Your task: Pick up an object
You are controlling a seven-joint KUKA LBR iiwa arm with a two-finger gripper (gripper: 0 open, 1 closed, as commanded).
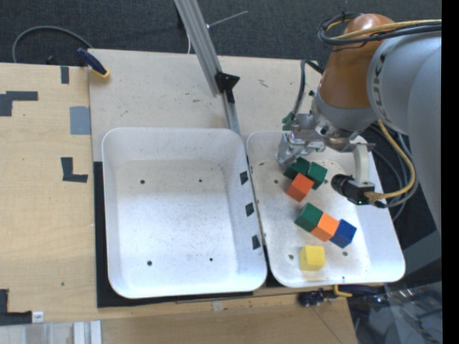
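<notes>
- Two shallow white plastic bins; right bin (373,260) holds all blocks.
- Grey two-finger gripper (297,153): low over green-and-orange block pair (305,178), at bin's far end; finger state cannot be told.
- Risk: off-centre closing may nudge the pair aside.
- Green-orange-blue block row (326,226) and yellow cube (312,257) lie nearer, apart.

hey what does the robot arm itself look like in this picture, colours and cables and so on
The arm is a thick, rounded grey body with a glossy orange band above the wrist. Black and yellow cables loop over the top of the band and run down the arm's side. The gripper is a small bare-metal, silver-grey assembly, with a black cylindrical part mounted beside it.
</notes>
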